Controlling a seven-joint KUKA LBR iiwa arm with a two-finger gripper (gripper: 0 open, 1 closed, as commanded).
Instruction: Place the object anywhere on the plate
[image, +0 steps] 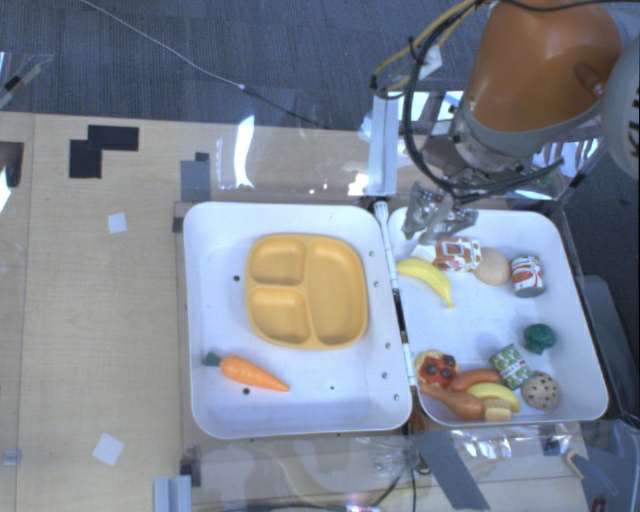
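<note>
**Tool over right bin's top-left corner, nothing held, plate bare**

The tool (436, 218) hangs above the upper left corner of the right bin (585, 330), just above a small red-and-white packet (458, 254) and close to the toy banana (427, 278). Its metal fingers look slightly parted with nothing visible between them, so no grasp. Orange band of the arm (540, 60) fills the top right.

Which object is meant isn't stated; judging by where the tool sits, the packet or the banana is the likely target. Both are in the right bin, well apart from the yellow compartment plate (305, 290), which lies in the middle of the left bin (210, 400). A toy carrot (250, 373) lies in that left bin, beside the plate's lower left, not on it.

Handling guess: these look like hollow plastic play food, so light and stiff, not fragile, and smooth enough to slip. The banana is curved and tapered; best pinched across its thick middle, not the ends. The packet looks boxy; flat opposite sides would give a steadier hold, though it touches a tan round item (491, 267), so a finger may not fit on that side.

Other clutter in the right bin: a small can (526, 275), a green piece (539, 338), and a heap of toy food (470, 385) along the bottom edge.
</note>
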